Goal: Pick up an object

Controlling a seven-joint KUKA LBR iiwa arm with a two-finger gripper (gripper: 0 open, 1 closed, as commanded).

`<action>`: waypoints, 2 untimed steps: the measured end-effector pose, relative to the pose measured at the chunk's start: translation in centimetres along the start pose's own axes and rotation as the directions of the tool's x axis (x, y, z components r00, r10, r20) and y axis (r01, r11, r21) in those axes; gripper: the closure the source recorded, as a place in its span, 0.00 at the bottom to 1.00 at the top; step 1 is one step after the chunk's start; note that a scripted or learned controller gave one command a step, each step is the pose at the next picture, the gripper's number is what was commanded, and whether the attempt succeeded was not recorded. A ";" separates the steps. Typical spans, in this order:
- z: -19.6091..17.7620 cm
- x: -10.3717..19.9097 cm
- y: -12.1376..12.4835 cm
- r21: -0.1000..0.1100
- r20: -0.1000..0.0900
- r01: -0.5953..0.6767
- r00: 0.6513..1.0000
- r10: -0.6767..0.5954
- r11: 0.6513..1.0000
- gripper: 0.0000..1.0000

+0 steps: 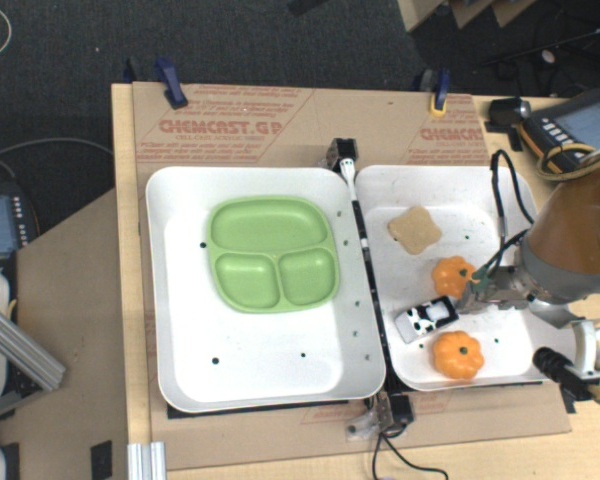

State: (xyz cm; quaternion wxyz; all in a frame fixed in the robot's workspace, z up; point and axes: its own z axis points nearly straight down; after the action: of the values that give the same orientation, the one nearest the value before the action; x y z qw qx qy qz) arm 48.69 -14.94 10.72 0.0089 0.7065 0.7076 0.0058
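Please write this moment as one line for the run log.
pincer: low in right bin | beside: black-and-white toy, two orange pumpkins | green tray: left bin

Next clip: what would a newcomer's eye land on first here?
The pale green three-compartment plastic tray lying alone in the left white bin. Then the two small orange pumpkins in the right white bin, with the gripper low between them beside a black-and-white toy.

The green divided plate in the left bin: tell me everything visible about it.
The green divided plate is pale green, looks like matte plastic, a rounded rectangle with three compartments: one wide at the far side, two smaller at the near side. It lies flat in the upper middle of the left bin, with nothing in it and nothing touching it.
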 end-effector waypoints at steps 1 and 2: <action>0.1 -0.3 0.2 -0.004 0.002 0.001 1.000 -0.001 1.000 1.00; 0.2 -0.4 0.2 -0.004 0.003 -0.001 1.000 0.001 1.000 1.00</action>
State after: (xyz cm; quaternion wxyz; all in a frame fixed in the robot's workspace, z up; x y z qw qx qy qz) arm 48.89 -15.32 10.51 0.0112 0.7070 0.7071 0.0063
